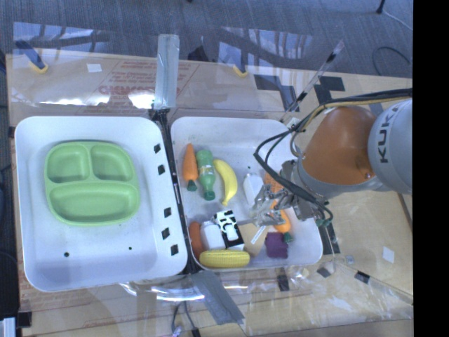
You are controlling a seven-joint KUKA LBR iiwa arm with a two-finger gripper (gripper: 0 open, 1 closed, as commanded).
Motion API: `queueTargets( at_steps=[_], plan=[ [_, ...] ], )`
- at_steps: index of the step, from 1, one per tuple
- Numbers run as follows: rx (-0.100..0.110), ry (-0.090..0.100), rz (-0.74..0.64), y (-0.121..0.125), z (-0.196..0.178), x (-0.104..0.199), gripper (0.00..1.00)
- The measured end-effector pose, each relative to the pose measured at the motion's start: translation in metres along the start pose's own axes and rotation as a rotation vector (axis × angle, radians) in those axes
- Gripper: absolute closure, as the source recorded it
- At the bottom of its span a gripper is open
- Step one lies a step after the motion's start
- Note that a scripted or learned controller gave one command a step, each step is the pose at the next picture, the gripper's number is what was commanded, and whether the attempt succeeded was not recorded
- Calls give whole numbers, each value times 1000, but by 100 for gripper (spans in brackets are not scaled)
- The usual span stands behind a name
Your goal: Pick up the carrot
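Right bin [210,128] | end effector [270,209] low over toys | finger spread unclear | carrot [190,166] lies apart

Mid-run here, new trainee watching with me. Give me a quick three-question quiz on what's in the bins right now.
1. True or false: the carrot lies in the right bin.
2. Which item touches the carrot's right side? A) corn B) green bottle C) purple piece
3. Fill in: the green divided plate sits in the ___ bin.

Key:
1. True.
2. B, the green bottle.
3. Left, the left bin.
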State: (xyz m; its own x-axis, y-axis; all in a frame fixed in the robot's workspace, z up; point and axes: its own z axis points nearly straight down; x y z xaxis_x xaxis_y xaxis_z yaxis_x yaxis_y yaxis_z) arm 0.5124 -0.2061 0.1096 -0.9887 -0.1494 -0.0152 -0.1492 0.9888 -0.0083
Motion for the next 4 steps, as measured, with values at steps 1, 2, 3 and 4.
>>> queueTargets(
  at_steps=[1, 2, 3, 4],
  plan=[
    [-7, 12, 14, 22, -38, 9, 100],
    [-3, 11, 396, 10, -110, 6, 100],
    [-4, 14, 395, 11, -109, 7, 0],
    [2, -10, 462, -5, -5, -1, 0]
  ],
)
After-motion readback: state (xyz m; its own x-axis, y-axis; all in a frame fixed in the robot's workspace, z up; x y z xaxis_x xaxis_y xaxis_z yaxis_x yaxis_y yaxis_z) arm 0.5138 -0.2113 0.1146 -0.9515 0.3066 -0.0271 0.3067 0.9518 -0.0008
